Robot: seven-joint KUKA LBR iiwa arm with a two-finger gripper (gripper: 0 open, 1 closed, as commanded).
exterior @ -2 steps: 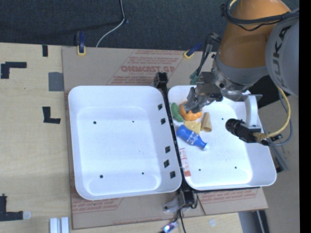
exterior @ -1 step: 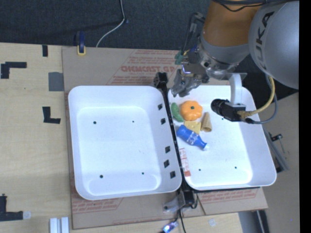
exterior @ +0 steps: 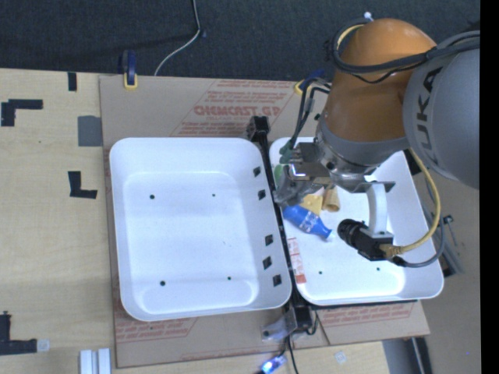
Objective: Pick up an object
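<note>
Gripper positioned low over right bin, near divider edge shared with left bin. Finger state cannot be told; view blocked by wrist. Blue object lying in right bin directly below gripper, toward viewer, long axis diagonal. Tan pieces just beside blue object. Short descent judged sufficient.

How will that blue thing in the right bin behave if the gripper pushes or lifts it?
The blue object looks small and elongated, so it is probably light and may slide or turn on the smooth white bin floor. It lies touching a tan piece, which a push would likely shift too.
</note>
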